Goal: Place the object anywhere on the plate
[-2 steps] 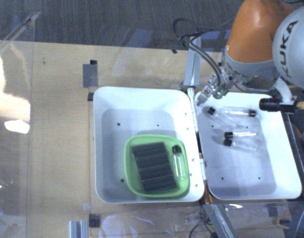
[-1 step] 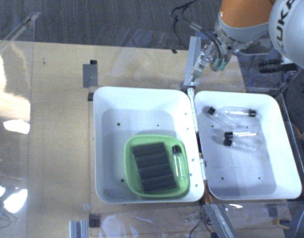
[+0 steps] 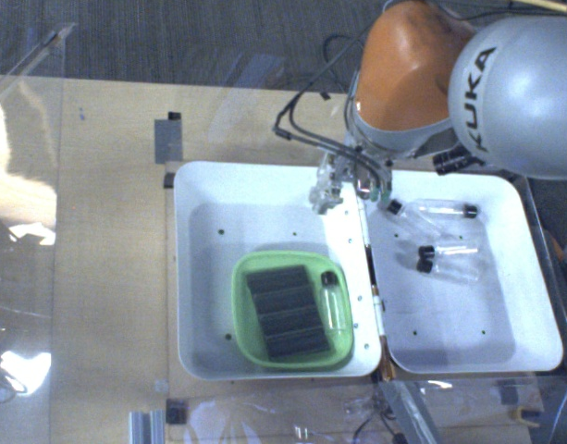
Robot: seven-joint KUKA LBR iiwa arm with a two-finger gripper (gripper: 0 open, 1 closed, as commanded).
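Bench: pale wood-grain top (image 3: 89,276) with a glossy sheen, bearing two shallow white bins side by side.
Left bin (image 3: 209,340): smooth white plastic, rounded corners, small dark dots on its floor.
Plate (image 3: 241,289): green, square with rounded corners and a raised rim, sitting in the near part of the left bin; a dark ribbed rectangular pad (image 3: 288,313) lies across its middle.
Vial on plate (image 3: 332,302): clear, slim tube with a black cap, lying along the plate's right edge beside the pad.
Right bin (image 3: 533,340): same white plastic, touching the left bin along a shared rim.
Other vials: two clear tubes with black caps in the far half of the right bin, one nearer (image 3: 447,257), one farther (image 3: 436,211).
Gripper (image 3: 348,188): small metallic part above the far end of the shared rim; whether it is spread or pressed together cannot be told.
Arm (image 3: 505,91): rounded grey shell with an orange band, black cables looping off it.
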